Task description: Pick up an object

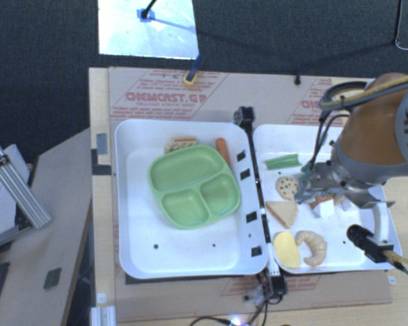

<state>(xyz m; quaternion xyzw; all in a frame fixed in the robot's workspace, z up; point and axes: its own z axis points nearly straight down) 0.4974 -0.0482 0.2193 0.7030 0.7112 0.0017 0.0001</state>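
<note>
Toy food lies scattered across the right bin (367, 262) on the counter (272, 90): a green strip (281, 161), a cookie (286, 186), a sandwich wedge (283, 213), a yellow piece (286, 248) and a shrimp (313, 246). The grey-and-orange arm's tool (319, 193) hangs low over this bin, just beside the cookie, above a small white-and-red piece (324, 206); whether it is spread or pressed together cannot be told. The left bin (132, 250) holds a green divided plate (194, 185), with a carrot (222, 150) near its back edge.

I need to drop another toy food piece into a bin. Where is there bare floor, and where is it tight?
Bare white floor rings the green tray in the left bin, widest along the near edge. The right bin is crowded: cookie, sandwich wedge, shrimp beside the gripper.
</note>
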